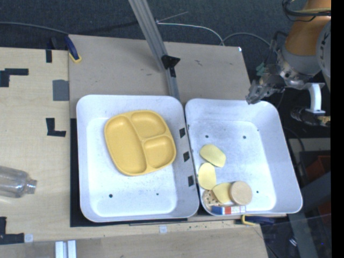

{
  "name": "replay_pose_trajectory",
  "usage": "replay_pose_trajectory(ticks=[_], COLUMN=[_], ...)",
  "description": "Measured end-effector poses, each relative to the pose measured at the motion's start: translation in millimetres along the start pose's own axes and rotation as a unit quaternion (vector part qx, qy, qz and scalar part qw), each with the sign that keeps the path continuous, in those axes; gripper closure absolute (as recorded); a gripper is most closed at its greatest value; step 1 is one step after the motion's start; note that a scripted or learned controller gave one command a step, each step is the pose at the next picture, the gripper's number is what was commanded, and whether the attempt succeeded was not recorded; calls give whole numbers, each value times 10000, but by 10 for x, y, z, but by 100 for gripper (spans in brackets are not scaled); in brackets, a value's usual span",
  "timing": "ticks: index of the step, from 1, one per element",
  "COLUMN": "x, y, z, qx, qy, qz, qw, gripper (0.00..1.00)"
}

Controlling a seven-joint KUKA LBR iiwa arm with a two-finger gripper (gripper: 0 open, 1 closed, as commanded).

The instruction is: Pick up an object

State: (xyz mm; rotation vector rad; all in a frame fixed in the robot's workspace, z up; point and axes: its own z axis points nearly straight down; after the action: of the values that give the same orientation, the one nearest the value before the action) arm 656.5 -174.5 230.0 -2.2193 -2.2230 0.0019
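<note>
The gripper (255, 97) hovers at the right bin's (269, 144) upper-right rim; its state cannot be determined. Target the yellow pieces (213, 156) at lower centre-right; descend vertically, clear of the bin wall.

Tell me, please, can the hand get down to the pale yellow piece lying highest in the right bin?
Probably yes. The hand hangs over the right bin's far corner, and the pale yellow piece lies flat on the floor, nothing above it. The other pieces lie nearer the front wall.
</note>
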Motion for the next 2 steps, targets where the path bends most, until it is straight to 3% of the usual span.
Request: replay_pose_trajectory(ticks=[1,2], x=[42,89], y=[-94,-105], z=[-142,148], qx=[-1,16], qy=[7,-3], qz=[2,7], qw=[10000,10000], gripper=[100,100])
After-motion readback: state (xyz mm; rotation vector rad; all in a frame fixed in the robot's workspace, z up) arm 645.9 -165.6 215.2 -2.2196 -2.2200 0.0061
